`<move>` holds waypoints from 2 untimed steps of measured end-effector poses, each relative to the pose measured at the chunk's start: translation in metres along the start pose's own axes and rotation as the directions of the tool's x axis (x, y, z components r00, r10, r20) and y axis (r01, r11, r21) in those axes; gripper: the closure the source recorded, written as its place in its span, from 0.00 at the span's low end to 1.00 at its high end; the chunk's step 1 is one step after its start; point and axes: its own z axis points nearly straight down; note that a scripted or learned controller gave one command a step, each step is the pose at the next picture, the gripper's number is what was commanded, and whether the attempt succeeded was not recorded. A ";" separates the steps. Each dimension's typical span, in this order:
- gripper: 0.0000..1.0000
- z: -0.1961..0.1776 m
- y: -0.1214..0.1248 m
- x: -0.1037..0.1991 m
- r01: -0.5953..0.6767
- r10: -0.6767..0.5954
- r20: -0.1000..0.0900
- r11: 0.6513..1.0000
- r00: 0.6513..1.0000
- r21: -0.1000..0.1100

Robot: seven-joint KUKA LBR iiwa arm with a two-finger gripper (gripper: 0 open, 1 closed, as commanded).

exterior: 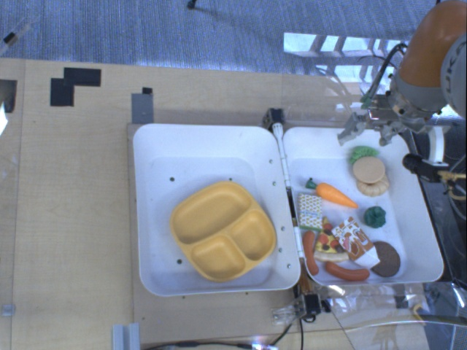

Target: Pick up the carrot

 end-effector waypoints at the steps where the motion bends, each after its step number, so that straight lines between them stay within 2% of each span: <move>1: 0.00 0.107 -0.049 0.016 0.025 -0.025 0.001 1.000 1.000 -0.006; 2: 0.00 0.106 -0.093 0.052 -0.057 0.057 0.001 0.998 0.998 -0.007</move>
